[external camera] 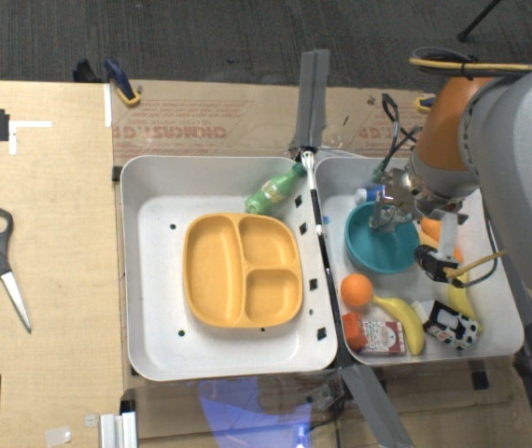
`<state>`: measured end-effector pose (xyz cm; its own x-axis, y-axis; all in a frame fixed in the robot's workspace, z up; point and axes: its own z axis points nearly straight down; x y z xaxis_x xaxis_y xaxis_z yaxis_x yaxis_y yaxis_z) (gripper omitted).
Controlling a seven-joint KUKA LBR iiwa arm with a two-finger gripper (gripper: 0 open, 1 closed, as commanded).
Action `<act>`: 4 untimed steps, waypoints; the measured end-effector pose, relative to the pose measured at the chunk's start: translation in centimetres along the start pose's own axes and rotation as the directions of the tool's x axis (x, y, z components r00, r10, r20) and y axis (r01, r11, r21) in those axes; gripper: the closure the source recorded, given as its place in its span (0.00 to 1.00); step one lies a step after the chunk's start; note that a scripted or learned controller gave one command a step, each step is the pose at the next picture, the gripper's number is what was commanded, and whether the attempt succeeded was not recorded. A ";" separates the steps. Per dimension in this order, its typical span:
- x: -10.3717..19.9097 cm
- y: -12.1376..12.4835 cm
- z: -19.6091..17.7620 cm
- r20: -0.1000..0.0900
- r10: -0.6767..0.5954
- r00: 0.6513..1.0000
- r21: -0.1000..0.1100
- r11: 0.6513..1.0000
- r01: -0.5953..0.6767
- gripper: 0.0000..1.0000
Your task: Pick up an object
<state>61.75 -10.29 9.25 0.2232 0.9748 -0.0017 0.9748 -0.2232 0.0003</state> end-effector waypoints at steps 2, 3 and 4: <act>-4.9 -10.8 0.1 -0.002 -0.177 0.984 0.003 0.984 0.177 1.00; -2.4 -13.8 0.2 -0.002 0.040 0.999 0.002 0.999 -0.040 1.00; -2.7 -13.5 -0.1 0.003 0.044 0.999 -0.010 0.999 -0.044 0.00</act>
<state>47.97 -9.90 9.35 0.2661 0.9639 -0.0051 0.9639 -0.2660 0.0105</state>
